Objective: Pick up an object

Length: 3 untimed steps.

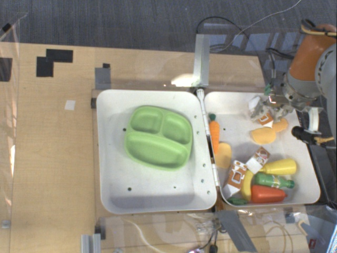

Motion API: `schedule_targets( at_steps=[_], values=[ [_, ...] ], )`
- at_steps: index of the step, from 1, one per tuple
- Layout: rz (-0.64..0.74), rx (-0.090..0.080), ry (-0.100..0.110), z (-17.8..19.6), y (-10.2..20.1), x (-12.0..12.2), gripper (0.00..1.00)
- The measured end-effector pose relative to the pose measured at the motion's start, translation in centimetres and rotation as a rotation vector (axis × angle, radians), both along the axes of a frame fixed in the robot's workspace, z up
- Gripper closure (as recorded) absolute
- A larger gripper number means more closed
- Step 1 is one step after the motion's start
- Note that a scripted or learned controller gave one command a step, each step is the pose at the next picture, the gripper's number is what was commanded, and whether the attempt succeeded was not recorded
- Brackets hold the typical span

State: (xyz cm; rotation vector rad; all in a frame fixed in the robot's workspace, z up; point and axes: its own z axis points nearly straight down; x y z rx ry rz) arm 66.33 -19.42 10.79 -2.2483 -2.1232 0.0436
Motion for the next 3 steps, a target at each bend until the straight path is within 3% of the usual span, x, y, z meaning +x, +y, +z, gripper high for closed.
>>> schedule_targets(
  at_steps=[1, 2, 3],
  values=[
    [0.100, -0.014, -0.064, 9.0, 10.0, 0.8, 1.00],
    [0.099, -0.014, -0.062, 9.0, 9.9, 0.7, 0.00],
    [0.124, -0.013, -0.062, -0.2, 10.8, 0.8, 0.00]
  ],
)
